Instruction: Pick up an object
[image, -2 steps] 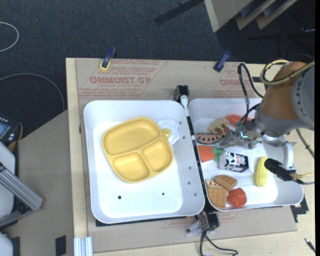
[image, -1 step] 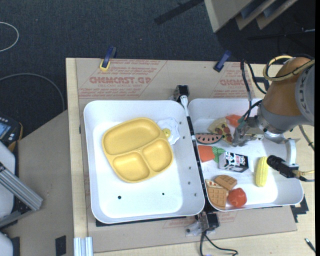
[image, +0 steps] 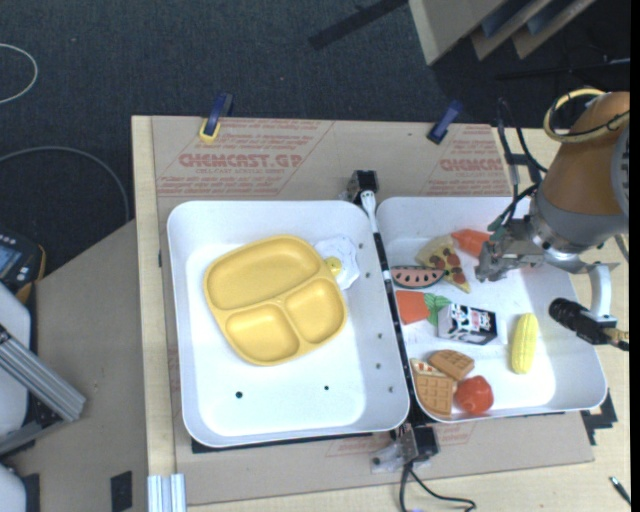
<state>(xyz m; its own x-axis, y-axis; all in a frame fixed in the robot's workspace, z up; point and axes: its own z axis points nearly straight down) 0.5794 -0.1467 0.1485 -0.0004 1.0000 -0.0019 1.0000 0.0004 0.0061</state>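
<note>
1. Lower right of the frame, right white bin (image: 575, 395): red toy tomato (image: 476, 395), waffles (image: 440, 378), yellow plastic corn cob (image: 522, 342).
2. Centre left, left white bin (image: 190, 300): yellow three-compartment plastic tray (image: 275, 298).
3. Upper right: gripper (image: 490, 262) hovers near the pizza slice (image: 443, 254); whether its fingers are apart cannot be told.

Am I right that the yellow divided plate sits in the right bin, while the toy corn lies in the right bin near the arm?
Not quite: the yellow divided plate sits in the left bin, not the right. The camera view shows this. The toy corn does lie in the right bin near the arm.
</note>
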